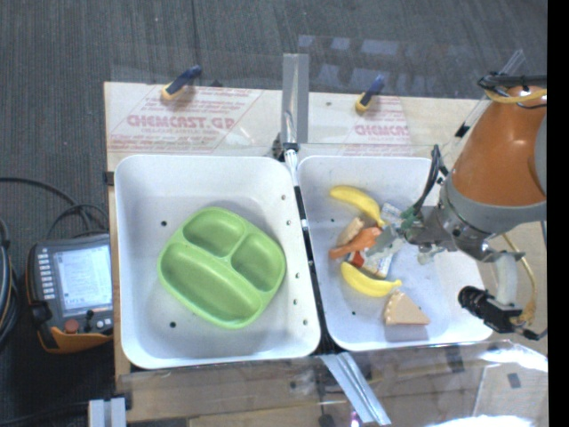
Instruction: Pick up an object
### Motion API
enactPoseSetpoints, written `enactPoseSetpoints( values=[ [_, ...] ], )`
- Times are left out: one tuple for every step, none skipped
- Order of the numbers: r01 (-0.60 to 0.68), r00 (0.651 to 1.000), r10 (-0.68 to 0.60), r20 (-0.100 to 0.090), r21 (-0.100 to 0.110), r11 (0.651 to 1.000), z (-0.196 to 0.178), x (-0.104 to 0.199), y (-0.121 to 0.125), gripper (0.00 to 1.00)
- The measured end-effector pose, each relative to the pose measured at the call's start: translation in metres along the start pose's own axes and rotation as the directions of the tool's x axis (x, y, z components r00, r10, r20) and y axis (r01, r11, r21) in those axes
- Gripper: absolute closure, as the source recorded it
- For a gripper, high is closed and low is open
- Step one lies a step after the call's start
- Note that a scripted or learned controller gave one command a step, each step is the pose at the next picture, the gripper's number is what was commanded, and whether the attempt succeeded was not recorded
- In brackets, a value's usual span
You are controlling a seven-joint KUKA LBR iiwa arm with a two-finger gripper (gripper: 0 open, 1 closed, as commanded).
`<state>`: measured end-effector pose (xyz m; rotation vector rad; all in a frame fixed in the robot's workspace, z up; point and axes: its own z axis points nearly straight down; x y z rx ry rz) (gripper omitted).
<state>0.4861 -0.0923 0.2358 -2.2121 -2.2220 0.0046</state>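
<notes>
The right bin [436,323] holds a pile of toy food. One yellow banana [358,202] lies at the top of it and a second banana [366,281] below. An orange carrot [354,243] and a small red piece [357,259] sit between them. A tan wedge [404,310] rests near the front. My gripper [391,241] reaches in from the right and hangs low over the middle of the pile, right beside the carrot and the lower banana. Its tip is lost among the clutter.
The left bin [142,185] holds a green divided plate [224,265]. A low wall [302,229] separates the bins. Two clamps [180,82] [369,94] sit on the board behind. A teach pendant [71,287] lies at the far left.
</notes>
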Motion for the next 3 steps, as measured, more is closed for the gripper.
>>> enactPoseSetpoints(
  values=[
    [-0.120,0.993,0.120,0.001,-0.013,0.993,0.143,-0.014,0.034,0.00],
    [-0.118,0.993,0.118,-0.003,-0.011,0.993,0.136,-0.012,0.035,1.00],
    [-0.154,0.988,0.154,0.004,0.000,0.988,0.055,0.017,0.078,1.00]
  ],
)
